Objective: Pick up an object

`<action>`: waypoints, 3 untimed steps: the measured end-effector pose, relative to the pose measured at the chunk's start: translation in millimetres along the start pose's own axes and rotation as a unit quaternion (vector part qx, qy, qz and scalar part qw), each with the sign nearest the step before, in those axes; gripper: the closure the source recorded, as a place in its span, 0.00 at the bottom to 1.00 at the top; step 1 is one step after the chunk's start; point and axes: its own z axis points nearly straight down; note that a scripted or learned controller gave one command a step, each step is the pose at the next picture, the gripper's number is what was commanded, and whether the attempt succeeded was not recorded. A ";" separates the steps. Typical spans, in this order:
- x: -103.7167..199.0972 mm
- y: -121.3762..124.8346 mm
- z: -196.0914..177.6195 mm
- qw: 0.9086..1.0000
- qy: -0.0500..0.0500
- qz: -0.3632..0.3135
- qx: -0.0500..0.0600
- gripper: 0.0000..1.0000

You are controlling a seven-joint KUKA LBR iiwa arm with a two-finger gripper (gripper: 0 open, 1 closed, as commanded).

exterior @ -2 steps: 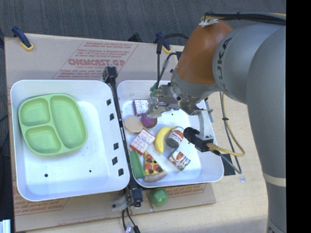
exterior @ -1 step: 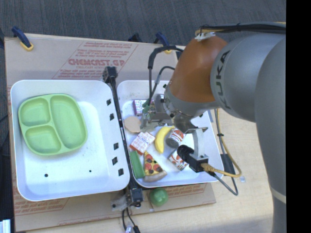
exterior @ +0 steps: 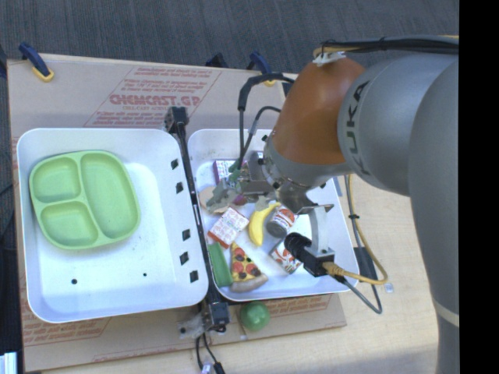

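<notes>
My gripper (exterior: 243,184) hangs low over the left part of the right bin (exterior: 337,209), under the orange-banded wrist. Beneath and around it lie a purple packet (exterior: 224,168), a tan round item (exterior: 216,200), a red-and-white box (exterior: 228,227), a yellow banana (exterior: 260,223), a small can (exterior: 279,222), a second red-labelled can (exterior: 285,256), a pizza slice toy (exterior: 245,266) and a green cucumber-like piece (exterior: 219,264). The wrist hides much of the bin's upper half.
The left bin (exterior: 156,279) holds a light green divided plate (exterior: 83,199). A green ball (exterior: 253,315) lies outside the bins on the cardboard at the front. Black clips line the divider between the bins. Cables trail at the right.
</notes>
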 end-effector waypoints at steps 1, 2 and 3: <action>0.0 0.0 0.0 1.000 0.000 0.000 0.000 0.00; 0.0 0.0 0.0 1.000 0.000 0.000 0.000 0.00; -68.6 12.9 129.0 1.000 0.000 -0.002 -0.007 0.00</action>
